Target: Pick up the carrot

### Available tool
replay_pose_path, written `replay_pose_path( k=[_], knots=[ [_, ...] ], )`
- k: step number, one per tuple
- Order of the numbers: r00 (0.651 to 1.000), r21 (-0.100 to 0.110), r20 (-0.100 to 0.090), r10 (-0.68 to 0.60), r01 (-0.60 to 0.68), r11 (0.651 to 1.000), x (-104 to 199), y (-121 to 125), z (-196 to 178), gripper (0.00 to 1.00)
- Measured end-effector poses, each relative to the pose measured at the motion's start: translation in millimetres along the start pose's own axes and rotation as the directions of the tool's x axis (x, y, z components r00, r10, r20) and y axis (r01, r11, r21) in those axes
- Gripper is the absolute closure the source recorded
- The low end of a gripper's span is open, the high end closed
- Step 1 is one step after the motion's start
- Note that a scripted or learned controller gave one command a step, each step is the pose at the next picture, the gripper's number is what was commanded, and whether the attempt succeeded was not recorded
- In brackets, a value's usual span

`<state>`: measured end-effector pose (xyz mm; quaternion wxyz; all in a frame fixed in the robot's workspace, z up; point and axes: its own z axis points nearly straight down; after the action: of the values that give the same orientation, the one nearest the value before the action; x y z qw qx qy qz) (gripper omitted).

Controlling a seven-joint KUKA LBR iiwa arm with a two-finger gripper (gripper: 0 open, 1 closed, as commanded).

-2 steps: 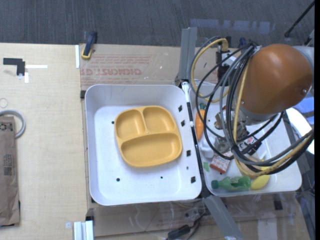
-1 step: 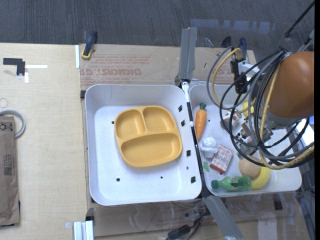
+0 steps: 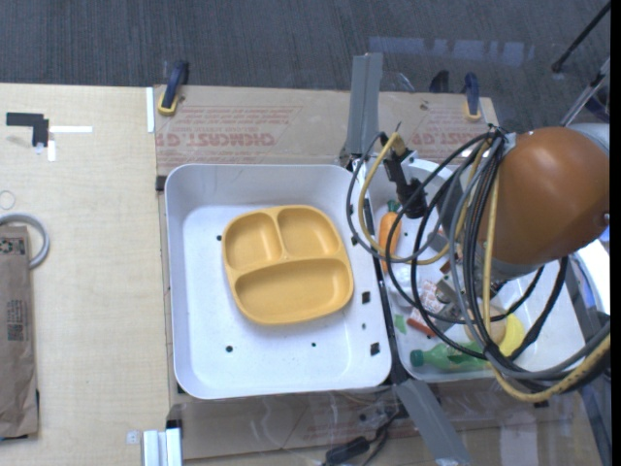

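We see the carrot (image 3: 388,233), a small orange sliver mostly masked by cables (image 3: 427,260), near the right bin's (image 3: 419,365) left wall, upper half; gripper state we cannot tell, arm (image 3: 543,197) covers it.

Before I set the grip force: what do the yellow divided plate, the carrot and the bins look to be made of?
The yellow divided plate looks like moulded plastic or silicone: one even colour, rounded rims, matt with little glare. The carrot shows as a smooth orange sliver behind the cables, probably a plastic toy, though too hidden to be sure. The left bin looks like thin, smooth white plastic with a faint sheen on its rounded rim.
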<state>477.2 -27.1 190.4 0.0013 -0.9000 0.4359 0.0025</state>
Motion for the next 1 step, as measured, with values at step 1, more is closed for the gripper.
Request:
replay_pose_path(
  k=[1],
  knots=[
    [0.991,0.003,-0.002,-0.134,0.134,0.991,118.0,-19.9,-27.6,1.00]
  ],
)
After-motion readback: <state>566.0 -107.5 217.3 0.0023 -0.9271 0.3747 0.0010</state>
